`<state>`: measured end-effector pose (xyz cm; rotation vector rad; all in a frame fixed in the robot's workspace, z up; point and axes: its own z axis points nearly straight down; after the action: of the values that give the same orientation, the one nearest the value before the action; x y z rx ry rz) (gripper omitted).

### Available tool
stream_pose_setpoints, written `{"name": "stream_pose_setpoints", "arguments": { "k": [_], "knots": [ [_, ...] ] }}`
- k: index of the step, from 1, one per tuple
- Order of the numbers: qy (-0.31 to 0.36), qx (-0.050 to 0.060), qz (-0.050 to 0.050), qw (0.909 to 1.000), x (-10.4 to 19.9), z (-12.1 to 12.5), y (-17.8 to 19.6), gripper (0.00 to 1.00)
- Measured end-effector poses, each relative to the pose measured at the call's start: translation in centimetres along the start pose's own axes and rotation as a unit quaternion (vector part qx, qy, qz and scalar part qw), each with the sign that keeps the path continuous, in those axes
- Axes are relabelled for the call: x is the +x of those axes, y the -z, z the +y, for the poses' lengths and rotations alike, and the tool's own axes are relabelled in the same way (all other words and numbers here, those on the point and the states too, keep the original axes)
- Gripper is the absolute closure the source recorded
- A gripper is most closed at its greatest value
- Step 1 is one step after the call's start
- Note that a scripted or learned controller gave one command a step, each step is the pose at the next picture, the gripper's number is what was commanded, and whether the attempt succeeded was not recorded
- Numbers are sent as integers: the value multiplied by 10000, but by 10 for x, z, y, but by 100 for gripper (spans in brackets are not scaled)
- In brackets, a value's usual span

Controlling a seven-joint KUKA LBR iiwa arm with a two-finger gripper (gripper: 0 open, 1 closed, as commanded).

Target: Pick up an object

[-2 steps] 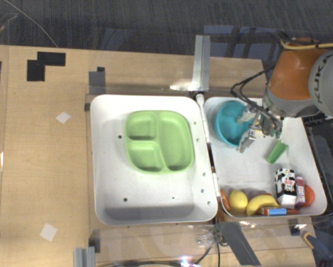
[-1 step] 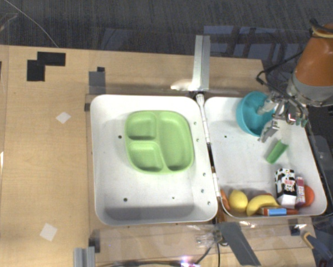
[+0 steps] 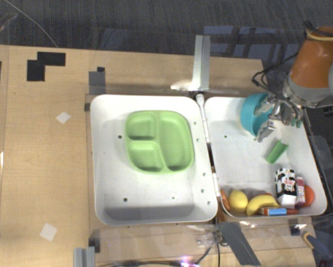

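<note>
Camera view: teal bowl (image 3: 250, 114) tilted, glossy

Bright, even overhead light; soft shadows, slightly grainy, mild glare.

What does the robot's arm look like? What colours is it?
The arm comes in from the right. It has a big rounded orange band, with pale grey casing beside it. Dark cables loop next to it near the wrist. At the end sits the gripper, made of silvery grey metal parts with thin fingers. It is too small and blurry to make out any markings on it.
</note>
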<state>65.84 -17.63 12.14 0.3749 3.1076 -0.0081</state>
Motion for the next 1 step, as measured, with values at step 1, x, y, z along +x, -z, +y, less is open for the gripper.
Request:
{"name": "stream_pose_setpoints", "arguments": {
  "k": [1],
  "knots": [
    [-330,-26,-131,9994,7,-4,-8,0]
  ]
}}
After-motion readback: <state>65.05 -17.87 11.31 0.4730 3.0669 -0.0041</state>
